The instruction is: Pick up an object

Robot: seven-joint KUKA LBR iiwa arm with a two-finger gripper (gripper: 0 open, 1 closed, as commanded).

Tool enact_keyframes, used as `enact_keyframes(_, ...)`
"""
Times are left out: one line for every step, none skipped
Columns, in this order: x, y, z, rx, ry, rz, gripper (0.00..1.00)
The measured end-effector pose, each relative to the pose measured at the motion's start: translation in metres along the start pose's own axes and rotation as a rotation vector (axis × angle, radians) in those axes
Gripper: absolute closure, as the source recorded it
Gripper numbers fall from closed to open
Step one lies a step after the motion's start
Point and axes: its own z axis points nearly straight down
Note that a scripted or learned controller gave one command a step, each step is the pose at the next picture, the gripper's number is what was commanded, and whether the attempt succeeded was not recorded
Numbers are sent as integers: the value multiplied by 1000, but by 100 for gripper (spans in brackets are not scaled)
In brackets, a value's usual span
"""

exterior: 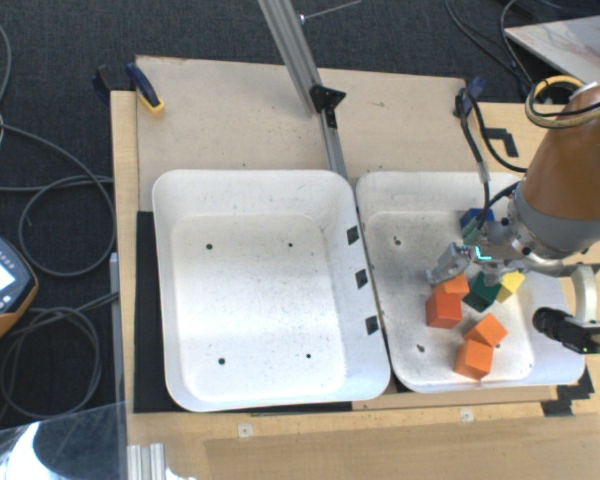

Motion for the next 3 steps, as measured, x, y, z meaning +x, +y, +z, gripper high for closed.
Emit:
enact_keyframes(0,1,-2,-5,-1,0,0)
enact_keyframes(8,-4,58,2,1,0,0)
enact_keyframes(8,-5,101,0,0,1,0)
